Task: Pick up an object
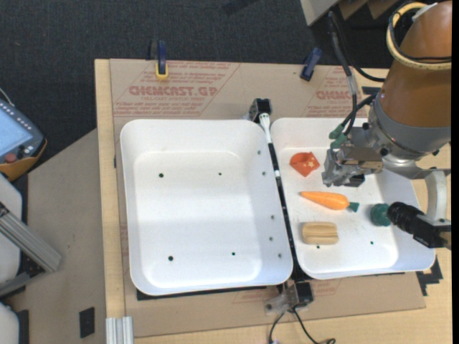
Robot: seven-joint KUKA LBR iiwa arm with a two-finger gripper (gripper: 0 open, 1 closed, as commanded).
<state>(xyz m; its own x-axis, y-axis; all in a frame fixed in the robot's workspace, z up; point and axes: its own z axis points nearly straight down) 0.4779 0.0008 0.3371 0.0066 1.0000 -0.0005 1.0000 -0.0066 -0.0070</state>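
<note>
Right of centre in the frame, the gripper (343,180) hangs over the right bin (401,260), carried by the grey and orange arm (419,84) that comes in from the right edge. From this slanted view it is not possible to tell whether the gripper is spread or pressed together. Nothing can be seen held in it, and whether it touches the bin floor is unclear.

Three loose things lie near it. An orange carrot (324,200) sits just below the gripper in the frame, a little to the left. Its long axis runs nearly left to right, dipping slightly toward the right, where its green top lies. A red piece (305,163) sits just to the left of the gripper, slightly higher in the frame. A tan block (318,233) lies further down, below the carrot and apart from it.

The carrot looks like the likeliest target. Reaching it would call for a short shift toward the bottom of the frame, with the jaws set across its narrow width, not along its length.
</note>
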